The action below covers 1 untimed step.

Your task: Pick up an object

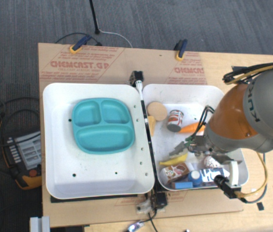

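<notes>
The right bin (213,92) holds a jumble of small things: a tan round disc (157,111), a small can with a red label (175,120), an orange carrot (191,127), a yellow-green piece (177,150), a yellow strip (169,162), a red-brown packet (178,170), a blue cap (195,177) and a blue-and-white box (211,174). My gripper (193,146) is down in this bin, low over the middle of the pile, just right of the yellow-green piece and below the carrot. The wrist and orange band (229,117) hide what lies beneath.
The left bin (59,168) carries a teal divided plate (103,125). A black clamp (136,77) sits at the top of the wall between the bins. Cables loop off the arm near the right bin's front right corner (252,190).
</notes>
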Motion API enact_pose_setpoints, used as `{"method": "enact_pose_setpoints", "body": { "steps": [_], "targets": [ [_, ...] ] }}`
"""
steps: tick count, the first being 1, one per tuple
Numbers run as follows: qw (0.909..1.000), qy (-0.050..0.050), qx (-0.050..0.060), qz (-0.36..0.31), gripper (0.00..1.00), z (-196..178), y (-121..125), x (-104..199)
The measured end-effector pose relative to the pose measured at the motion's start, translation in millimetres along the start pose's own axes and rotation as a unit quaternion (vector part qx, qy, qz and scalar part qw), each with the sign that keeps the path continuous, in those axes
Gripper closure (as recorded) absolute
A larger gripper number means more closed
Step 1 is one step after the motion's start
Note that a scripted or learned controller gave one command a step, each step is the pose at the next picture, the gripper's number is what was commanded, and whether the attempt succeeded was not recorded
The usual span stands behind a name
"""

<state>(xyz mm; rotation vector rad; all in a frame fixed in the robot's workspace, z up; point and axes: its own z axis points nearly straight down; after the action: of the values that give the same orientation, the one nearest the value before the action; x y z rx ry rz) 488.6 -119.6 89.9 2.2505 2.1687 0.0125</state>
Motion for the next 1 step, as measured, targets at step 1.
{"method": "enact_pose_setpoints", "body": {
  "steps": [1],
  "targets": [
    [0.9991,0.001,0.003,0.042,0.0,2.0,85.1,5.7]
  ]
}}
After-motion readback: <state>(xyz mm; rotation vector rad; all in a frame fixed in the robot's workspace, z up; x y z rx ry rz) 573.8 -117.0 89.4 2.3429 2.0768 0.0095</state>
